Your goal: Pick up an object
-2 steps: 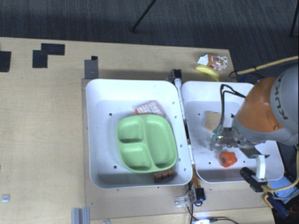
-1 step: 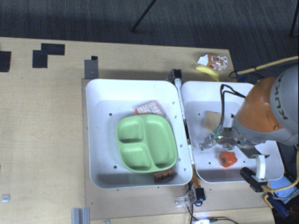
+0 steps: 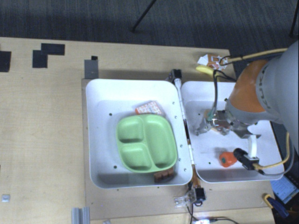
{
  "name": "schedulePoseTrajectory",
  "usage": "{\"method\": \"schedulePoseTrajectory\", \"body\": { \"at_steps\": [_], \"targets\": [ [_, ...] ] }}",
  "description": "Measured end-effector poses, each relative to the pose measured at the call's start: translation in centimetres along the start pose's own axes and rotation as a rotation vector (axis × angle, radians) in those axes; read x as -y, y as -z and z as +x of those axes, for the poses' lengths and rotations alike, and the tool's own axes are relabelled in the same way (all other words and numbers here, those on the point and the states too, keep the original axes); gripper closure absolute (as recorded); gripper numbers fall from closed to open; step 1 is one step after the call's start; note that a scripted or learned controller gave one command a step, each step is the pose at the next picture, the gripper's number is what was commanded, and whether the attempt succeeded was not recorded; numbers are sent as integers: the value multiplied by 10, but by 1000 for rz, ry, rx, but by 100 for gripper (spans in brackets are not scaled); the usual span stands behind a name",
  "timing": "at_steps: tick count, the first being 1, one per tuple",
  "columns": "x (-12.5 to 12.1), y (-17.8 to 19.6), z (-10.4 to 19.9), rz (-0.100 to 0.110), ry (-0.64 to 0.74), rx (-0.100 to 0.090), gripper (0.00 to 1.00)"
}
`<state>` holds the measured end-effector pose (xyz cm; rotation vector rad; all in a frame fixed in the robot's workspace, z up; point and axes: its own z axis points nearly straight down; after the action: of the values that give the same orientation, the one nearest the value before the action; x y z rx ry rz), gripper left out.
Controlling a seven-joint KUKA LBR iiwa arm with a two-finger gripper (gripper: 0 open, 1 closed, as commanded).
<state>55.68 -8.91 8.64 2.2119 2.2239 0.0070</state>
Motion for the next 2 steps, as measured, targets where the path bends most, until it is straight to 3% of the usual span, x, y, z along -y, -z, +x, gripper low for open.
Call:
{"method": "schedulePoseTrajectory", "body": {
  "at_steps": [1, 2],
  "targets": [
    [-2, 12, 0, -5, 6, 0, 100],
    [-2, 12, 0, -4, 6, 0, 0]
  ]
}}
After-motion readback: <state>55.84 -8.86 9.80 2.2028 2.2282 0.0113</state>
